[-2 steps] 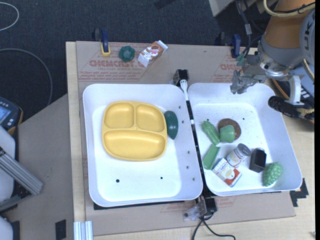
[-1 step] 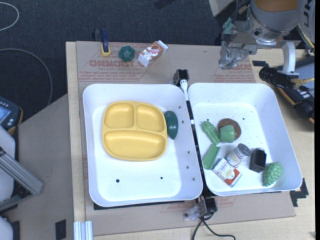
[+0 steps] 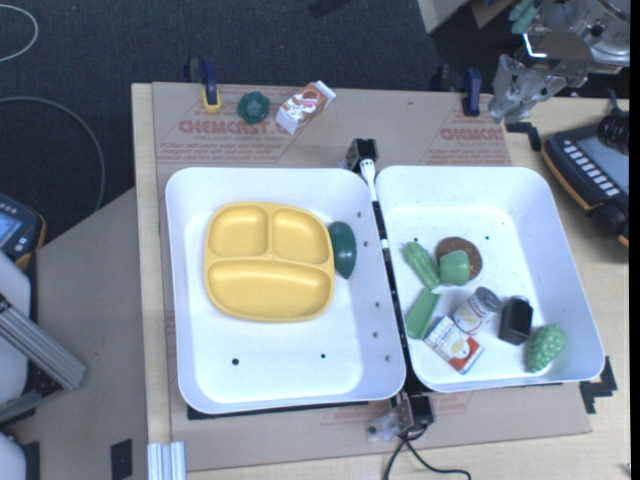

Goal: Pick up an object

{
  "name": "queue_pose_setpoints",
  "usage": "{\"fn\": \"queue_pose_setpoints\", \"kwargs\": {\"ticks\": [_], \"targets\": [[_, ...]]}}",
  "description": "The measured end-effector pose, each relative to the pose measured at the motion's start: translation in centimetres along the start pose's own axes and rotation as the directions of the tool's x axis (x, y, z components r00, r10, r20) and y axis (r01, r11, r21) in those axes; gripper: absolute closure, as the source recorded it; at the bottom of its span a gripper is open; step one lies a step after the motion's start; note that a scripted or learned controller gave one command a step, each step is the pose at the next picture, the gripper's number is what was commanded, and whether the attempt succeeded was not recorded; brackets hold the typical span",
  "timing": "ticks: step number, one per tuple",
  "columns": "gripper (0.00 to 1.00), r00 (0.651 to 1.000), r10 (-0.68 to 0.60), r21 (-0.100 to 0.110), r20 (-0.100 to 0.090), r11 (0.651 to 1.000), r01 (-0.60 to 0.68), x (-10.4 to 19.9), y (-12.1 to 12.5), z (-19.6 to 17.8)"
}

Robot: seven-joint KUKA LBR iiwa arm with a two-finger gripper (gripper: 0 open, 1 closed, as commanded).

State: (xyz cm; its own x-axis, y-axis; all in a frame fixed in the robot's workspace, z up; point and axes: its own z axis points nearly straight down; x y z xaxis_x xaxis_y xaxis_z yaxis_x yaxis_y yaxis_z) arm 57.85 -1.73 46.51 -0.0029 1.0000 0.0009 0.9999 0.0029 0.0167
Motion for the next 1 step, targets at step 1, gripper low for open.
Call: {"fn": "queue_pose_setpoints", "kwargs": {"ticks": [1], "targets": [[1.0,1.0,-0.003,0.004,-0.001,1.0,0.003,3.39,-1.21,-7.65]]}}
